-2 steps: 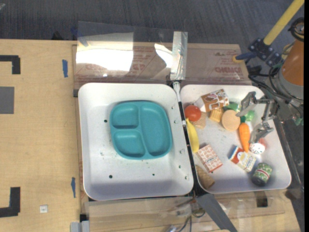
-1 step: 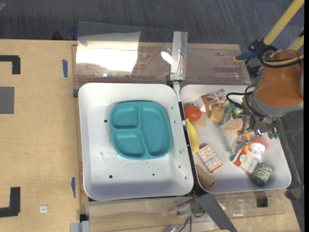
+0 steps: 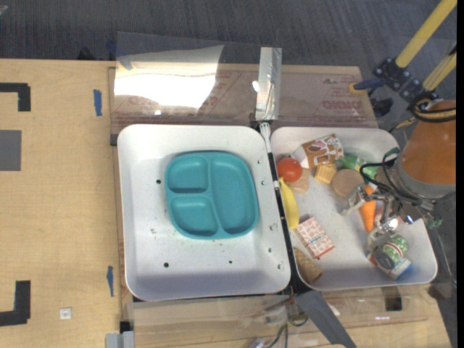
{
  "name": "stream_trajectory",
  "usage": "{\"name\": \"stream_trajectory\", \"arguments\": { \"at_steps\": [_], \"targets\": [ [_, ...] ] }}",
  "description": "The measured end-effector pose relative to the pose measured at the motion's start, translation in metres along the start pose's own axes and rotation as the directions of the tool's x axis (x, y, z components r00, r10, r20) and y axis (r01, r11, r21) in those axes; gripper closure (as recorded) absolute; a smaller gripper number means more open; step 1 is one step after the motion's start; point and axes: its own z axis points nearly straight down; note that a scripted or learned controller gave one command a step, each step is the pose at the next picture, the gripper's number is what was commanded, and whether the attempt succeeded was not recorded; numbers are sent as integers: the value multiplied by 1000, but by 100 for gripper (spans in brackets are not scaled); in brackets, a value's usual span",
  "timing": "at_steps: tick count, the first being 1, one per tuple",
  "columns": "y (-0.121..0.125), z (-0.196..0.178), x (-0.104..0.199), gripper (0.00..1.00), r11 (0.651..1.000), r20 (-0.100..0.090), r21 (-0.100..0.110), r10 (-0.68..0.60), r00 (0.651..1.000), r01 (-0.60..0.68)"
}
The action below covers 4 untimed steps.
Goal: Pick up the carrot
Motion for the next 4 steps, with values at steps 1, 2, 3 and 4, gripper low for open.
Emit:
{"name": "stream_trajectory", "arguments": {
  "at_steps": [1,2,3,4],
  "targets": [
    [0,-14,-5,100,1000,12,5,-1,1000,1],
    [10,-83,-55,100,943,2,0,332,943,-332],
    [34,-5,20,100,1000,-6,-4,23,1000,-23],
    [52,-134,-15,100,993,4,3,-116,993,116]
  ]
}}
